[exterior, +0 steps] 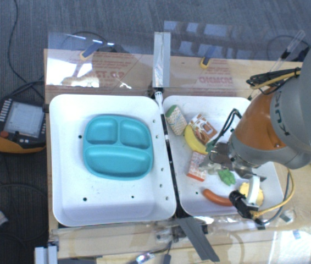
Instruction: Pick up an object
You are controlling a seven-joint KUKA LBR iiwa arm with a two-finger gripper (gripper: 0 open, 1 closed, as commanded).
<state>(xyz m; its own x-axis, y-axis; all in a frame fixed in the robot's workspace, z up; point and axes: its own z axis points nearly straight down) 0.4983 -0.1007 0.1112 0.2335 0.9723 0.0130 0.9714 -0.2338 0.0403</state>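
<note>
The right bin (265,199) holds the candidates: a banana (194,139) near its middle, a snack packet (203,127) touching it toward the far edge, a green-topped packet (175,119) by the far left corner, a red-and-white sachet (196,166), an orange carrot-like piece (216,197) by the near edge, and a green leafy bit (226,176). All look light. The packets are soft and slippery, best pinched across their short sides; the banana and carrot look like firm toys, easiest taken across the middle. The gripper (224,161) sits low beside the sachet and leafy bit, but the wrist hides it, so its opening and any hold cannot be told. A yellow item (254,193) is half covered. The left bin (67,202) holds a teal divided tray (118,147).
</note>
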